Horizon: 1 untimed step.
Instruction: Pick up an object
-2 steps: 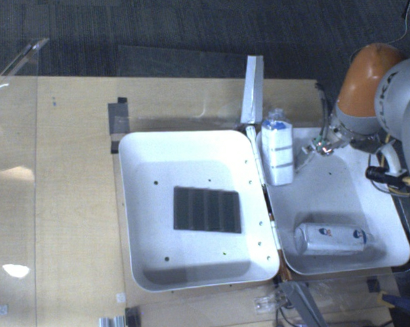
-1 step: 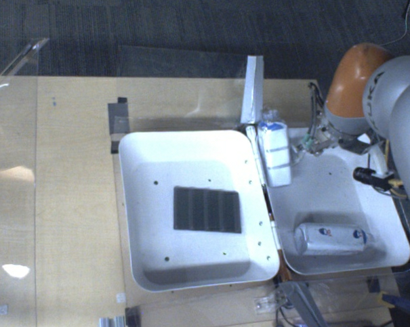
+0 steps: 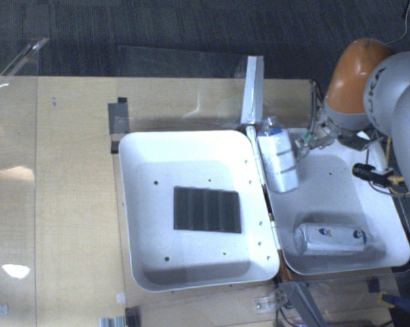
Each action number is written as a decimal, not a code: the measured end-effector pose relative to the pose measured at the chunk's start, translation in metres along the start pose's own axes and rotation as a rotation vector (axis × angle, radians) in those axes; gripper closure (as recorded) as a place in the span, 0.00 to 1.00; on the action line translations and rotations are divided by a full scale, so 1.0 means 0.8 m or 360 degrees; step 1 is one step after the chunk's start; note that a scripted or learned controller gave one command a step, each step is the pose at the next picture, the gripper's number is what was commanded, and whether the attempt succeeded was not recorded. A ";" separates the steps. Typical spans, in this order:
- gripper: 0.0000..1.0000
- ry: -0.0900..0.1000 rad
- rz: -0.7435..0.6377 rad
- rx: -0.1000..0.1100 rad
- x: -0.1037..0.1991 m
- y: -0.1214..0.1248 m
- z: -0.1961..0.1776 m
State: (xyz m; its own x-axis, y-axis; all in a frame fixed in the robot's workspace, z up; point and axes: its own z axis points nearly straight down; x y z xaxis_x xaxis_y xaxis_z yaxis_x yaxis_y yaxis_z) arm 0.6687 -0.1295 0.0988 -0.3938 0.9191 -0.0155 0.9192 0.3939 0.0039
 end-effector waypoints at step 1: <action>1.00 -0.0005 -0.0004 -0.0012 0.000 0.004 -0.016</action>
State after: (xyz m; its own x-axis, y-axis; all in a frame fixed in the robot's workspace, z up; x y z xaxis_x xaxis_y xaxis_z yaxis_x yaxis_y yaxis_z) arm 0.6712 -0.1282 0.1117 -0.3963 0.9179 -0.0187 0.9180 0.3965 0.0115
